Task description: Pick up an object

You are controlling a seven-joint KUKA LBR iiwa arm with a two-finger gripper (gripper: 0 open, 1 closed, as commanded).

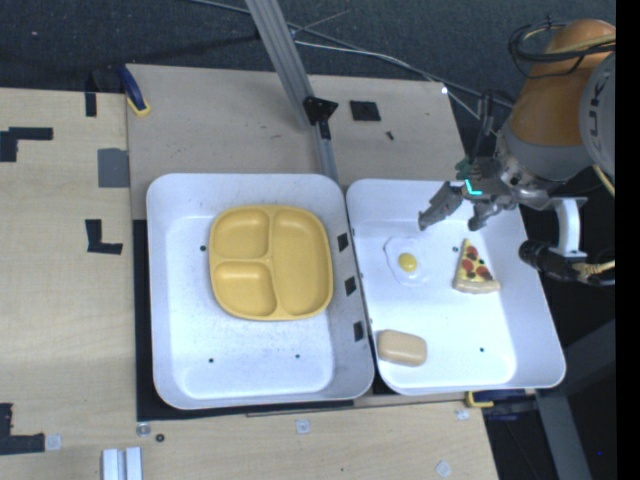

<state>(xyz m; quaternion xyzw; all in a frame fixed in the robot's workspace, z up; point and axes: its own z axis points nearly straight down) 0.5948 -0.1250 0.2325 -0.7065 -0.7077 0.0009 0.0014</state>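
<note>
In the right bin (520,358) lie a fried egg (406,262), a pizza slice (474,268) and a tan bread-like piece (402,348). My gripper (458,214) hangs above the bin's far part, between the egg and the pizza slice and a little beyond them. Its two dark fingers are spread apart and open, with nothing between them. The left bin (180,288) holds a yellow divided plate (270,262).
A grey pole (285,48) slants down from the top to the gap between the bins. Cables run across the dark floor behind the bench. Black tape marks and a blue-yellow clip (134,90) sit on the wooden bench at the left.
</note>
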